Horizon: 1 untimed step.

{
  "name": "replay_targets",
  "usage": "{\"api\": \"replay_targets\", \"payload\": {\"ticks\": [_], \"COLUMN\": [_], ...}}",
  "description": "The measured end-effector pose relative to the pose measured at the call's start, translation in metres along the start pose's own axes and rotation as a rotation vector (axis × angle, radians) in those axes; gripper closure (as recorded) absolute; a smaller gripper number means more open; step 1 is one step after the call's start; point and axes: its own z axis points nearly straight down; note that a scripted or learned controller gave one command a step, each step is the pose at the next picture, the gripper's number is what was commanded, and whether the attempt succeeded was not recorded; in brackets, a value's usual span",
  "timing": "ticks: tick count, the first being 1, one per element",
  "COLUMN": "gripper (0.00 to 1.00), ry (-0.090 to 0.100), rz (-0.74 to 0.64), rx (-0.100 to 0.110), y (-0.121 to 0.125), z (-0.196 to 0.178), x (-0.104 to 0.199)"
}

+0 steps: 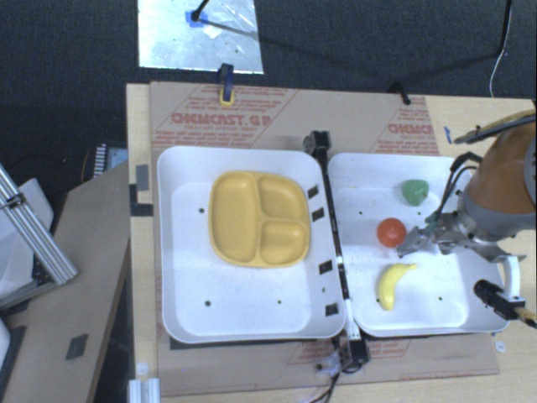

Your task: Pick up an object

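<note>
The bench carries two white bins side by side. In the left bin (180, 309) lies a yellow plate (257, 217) with three compartments, about in the middle of the bin. The right bin (361, 183) holds three small things. A green object (414, 191) sits near the far side, a red ball (390, 232) lies closer to the middle, and a yellow banana (391, 283) lies toward the near side, a little curved, with one end pointing to the right. The three things are apart from each other. The arm (503, 183) comes in from the right, grey with an orange band, and it hangs low over the right bin. The gripper (417, 242) is just beside the red ball, on its right side, and above the banana's upper end. It is small and partly blurred here, so I cannot tell if it is spread or pressed together, and nothing can be seen held in it. The red ball, the banana and the green object all rest on the floor of the bin.
</note>
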Motion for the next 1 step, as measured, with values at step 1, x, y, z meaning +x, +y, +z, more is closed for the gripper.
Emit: {"api": "replay_targets", "payload": {"ticks": [1], "gripper": [1.00], "ry": [-0.002], "rz": [0.001], "rx": [-0.003], "y": [0.0008], "z": [-0.0129], "x": [-0.0003]}}
